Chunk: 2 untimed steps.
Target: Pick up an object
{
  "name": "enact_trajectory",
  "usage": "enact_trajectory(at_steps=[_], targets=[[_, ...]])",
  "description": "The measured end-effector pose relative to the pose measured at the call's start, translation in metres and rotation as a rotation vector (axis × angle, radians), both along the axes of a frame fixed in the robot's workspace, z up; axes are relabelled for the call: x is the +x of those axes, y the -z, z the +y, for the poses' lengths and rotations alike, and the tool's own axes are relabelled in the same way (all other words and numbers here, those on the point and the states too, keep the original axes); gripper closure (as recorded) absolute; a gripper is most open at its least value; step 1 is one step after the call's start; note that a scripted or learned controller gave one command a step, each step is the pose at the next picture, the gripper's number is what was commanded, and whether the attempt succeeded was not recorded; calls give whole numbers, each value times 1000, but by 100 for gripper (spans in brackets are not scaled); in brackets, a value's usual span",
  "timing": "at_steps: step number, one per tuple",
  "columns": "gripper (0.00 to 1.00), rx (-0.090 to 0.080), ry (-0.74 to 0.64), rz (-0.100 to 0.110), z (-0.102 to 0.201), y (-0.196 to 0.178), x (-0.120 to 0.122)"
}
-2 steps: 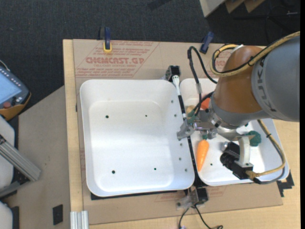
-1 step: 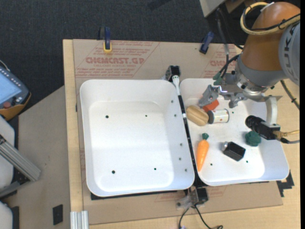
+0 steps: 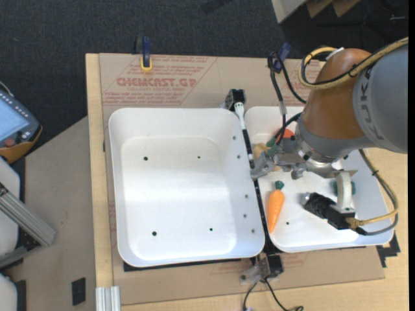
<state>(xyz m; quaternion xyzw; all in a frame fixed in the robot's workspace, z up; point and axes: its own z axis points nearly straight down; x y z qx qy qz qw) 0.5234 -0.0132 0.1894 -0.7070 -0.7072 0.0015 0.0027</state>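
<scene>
Carrot just below the gripper (right bin).

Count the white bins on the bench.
2. The left bin lies mid-bench; the right bin sits beside it, partly under the arm, holding a carrot.

orange carrot lies lengthwise in the right bin.
</scene>
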Motion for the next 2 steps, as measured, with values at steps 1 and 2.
enact_trajectory(at_steps=[1, 2], targets=[[100, -2, 0, -7, -1, -12, 2], [100, -1, -4, -17, 29, -109, 3]])
